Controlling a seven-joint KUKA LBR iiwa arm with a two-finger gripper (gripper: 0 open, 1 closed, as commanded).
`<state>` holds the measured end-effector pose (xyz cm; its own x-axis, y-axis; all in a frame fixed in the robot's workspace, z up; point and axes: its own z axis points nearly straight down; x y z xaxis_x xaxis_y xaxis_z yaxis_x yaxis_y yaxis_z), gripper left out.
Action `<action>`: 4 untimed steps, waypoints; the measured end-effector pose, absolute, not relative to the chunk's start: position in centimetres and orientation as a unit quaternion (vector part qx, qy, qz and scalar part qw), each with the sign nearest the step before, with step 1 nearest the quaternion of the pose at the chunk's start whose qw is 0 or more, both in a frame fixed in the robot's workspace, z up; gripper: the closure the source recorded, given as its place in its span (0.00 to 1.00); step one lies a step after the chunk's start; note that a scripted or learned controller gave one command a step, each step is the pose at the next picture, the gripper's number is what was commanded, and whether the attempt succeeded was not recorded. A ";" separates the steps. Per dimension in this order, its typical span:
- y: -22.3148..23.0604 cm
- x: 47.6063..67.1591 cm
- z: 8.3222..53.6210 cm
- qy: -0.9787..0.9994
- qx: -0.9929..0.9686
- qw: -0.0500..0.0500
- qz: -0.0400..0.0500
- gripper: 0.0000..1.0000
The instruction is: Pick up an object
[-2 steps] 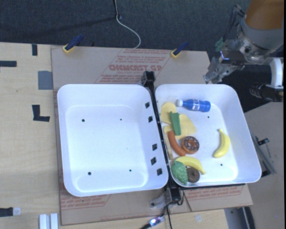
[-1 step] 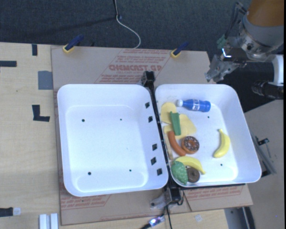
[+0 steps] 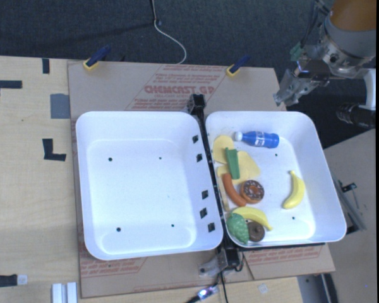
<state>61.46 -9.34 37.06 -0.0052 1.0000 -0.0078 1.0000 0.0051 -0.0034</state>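
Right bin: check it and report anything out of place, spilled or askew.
Nothing spilled or damaged. The toys in the right bin are crowded against its left wall: a blue bottle lying on its side, a carrot, a chocolate donut. One banana lies apart. The gripper sits above the bin's far edge.

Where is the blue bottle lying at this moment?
The blue bottle lies on its side in the right bin, near its far wall, just right of the yellow pieces by the divider.
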 end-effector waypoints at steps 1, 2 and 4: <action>-1.5 58.2 18.0 0.709 0.705 -0.008 -0.006 1.00; 2.0 65.6 27.6 0.709 0.705 0.004 0.004 1.00; 6.5 66.8 54.6 0.709 0.705 0.006 0.007 1.00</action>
